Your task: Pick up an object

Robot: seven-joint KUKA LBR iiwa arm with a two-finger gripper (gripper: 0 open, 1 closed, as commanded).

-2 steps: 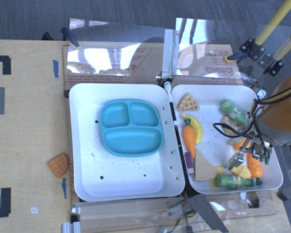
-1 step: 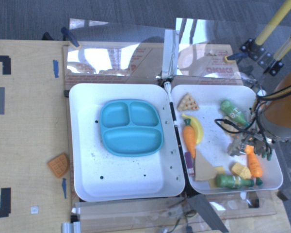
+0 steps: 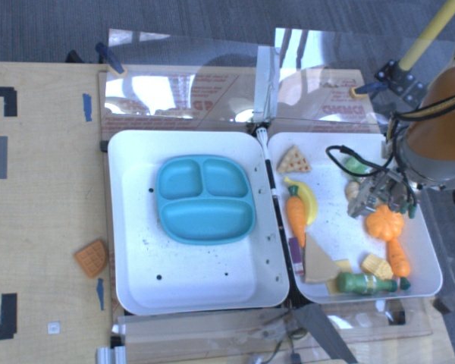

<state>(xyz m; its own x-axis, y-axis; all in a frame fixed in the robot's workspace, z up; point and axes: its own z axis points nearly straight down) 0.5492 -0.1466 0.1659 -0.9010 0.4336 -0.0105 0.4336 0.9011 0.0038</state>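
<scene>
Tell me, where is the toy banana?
The toy banana lies in the right bin, near its left wall, touching the toy carrot and just below the pizza slice.

The counter [image 3: 38, 203] is a pale wooden surface with black square marks along its left side and short strips of blue tape [image 3: 87, 106] near the bins. Two shallow white bins sit on it side by side, their inner edges touching. The left bin [image 3: 129, 279] takes the middle of the counter and the right bin [image 3: 425, 268] lies at its right end. A small orange waffle-like piece [image 3: 92, 257] rests on the bare wood just left of the left bin, near its lower corner. Clear plastic sheeting [image 3: 212, 89] stands along the far edge behind both bins.
</scene>
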